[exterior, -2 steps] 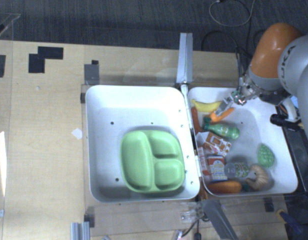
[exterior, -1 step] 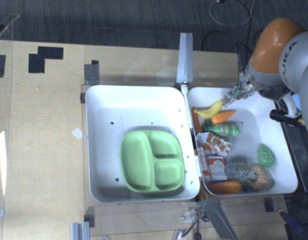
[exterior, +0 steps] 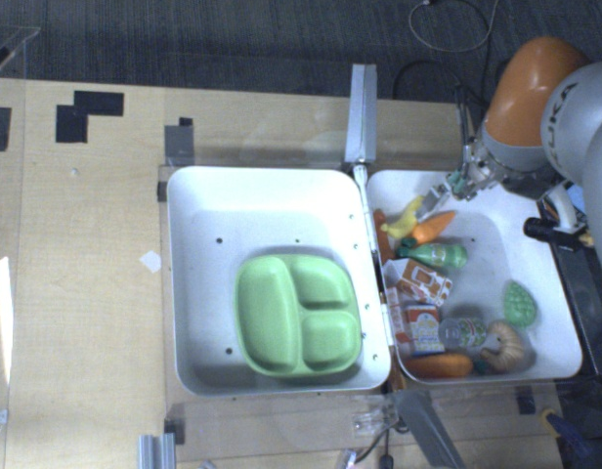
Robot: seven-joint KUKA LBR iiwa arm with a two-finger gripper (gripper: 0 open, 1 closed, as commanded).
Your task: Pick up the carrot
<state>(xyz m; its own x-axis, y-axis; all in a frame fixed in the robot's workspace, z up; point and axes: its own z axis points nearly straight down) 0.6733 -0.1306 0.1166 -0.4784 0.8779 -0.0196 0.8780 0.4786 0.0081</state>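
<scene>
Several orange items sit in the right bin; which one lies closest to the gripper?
The carrot at the bin's upper left, beside the yellow banana, just below the gripper. The other orange item lies at the bin's bottom edge.

A green tray [exterior: 297,313] with three parts sits in the left white bin [exterior: 193,262], and the right white bin [exterior: 560,311] holds a green bottle [exterior: 440,255], a banana [exterior: 407,217], small boxes [exterior: 422,283] and a can [exterior: 464,333].

No text, brand, number or sign can be read. The small orange-and-white printed carton [exterior: 421,283] and the grey-labelled can [exterior: 464,333] in the right white bin [exterior: 550,291] carry printing, but it is too blurred to make out.
</scene>
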